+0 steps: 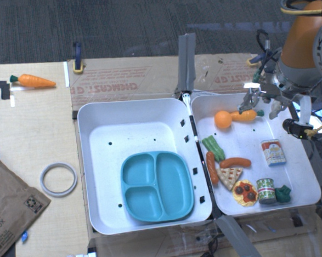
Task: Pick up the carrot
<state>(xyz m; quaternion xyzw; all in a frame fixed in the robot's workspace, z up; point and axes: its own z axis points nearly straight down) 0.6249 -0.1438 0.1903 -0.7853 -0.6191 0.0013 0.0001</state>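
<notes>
Carrot [244, 115]: small, orange, green-tipped, lying in the right bin [314, 194] near its far wall, one end touching an orange ball [222, 119]. A second carrot [34, 81] lies on the surface [30, 140] well to the left, outside both bins.

Pincer [252, 98]: just above the bin carrot's stem end; whether it is open or closed, I cannot tell.

Arm [301, 44]: grey, orange-banded, reaching in from the right, wrist bent downward over the bin's far corner.

Handling note: I'd judge a good grasp needs a straight descent across the carrot's middle, clear of the ball and the wall.

Also present: blue tray [157, 187] in the left bin.
</notes>
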